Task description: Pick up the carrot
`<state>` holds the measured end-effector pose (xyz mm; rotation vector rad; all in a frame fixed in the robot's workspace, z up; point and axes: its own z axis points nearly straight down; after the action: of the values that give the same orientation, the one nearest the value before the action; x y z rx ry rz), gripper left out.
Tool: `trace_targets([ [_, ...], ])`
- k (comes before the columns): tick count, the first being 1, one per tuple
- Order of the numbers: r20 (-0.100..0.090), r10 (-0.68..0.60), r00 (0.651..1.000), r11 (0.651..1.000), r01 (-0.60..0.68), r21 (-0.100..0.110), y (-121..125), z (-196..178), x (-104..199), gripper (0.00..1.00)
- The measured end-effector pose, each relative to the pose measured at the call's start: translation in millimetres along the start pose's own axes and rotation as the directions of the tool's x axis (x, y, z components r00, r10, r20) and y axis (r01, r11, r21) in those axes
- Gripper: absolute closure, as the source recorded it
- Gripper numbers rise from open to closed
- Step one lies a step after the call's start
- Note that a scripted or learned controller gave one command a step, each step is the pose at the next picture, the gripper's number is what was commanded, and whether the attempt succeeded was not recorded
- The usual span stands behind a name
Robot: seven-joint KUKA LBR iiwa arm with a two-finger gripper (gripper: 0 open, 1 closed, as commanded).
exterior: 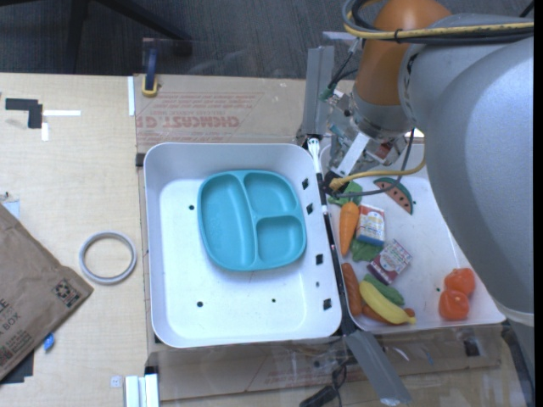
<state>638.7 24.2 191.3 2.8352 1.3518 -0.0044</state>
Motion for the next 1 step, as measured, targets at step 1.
trace_targets([
  [1, 0.001, 0.139, 0.99, 0.99, -0.139, 0.001, -5.1, -204.9, 26.8, 1.0],
])
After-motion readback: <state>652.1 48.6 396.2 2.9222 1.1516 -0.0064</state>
